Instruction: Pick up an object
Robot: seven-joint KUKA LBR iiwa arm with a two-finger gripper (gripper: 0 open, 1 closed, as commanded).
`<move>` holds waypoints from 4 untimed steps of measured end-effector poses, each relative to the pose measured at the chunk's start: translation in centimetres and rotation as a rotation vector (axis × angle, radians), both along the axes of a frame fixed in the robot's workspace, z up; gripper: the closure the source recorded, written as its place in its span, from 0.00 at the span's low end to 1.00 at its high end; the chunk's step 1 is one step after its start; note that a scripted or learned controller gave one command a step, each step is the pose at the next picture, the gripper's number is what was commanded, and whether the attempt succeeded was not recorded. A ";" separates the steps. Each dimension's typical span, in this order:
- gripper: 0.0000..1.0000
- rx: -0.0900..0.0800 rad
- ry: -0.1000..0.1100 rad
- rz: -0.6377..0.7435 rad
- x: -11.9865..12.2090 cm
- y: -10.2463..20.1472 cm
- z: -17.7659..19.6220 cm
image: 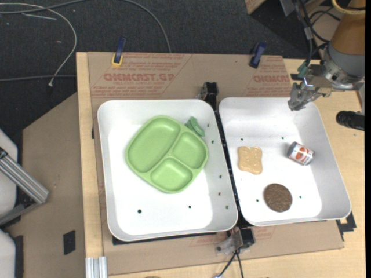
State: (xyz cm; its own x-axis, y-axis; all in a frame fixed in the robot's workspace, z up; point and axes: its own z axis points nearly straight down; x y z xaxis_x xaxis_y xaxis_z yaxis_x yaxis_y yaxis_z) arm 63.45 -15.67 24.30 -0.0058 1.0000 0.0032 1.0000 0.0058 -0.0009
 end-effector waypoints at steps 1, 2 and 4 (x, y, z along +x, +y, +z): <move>1.00 0.000 0.000 0.001 0.0 5.6 0.8; 1.00 -0.001 0.003 0.000 -0.5 10.7 -0.9; 1.00 0.000 0.002 0.000 -2.5 20.7 -0.7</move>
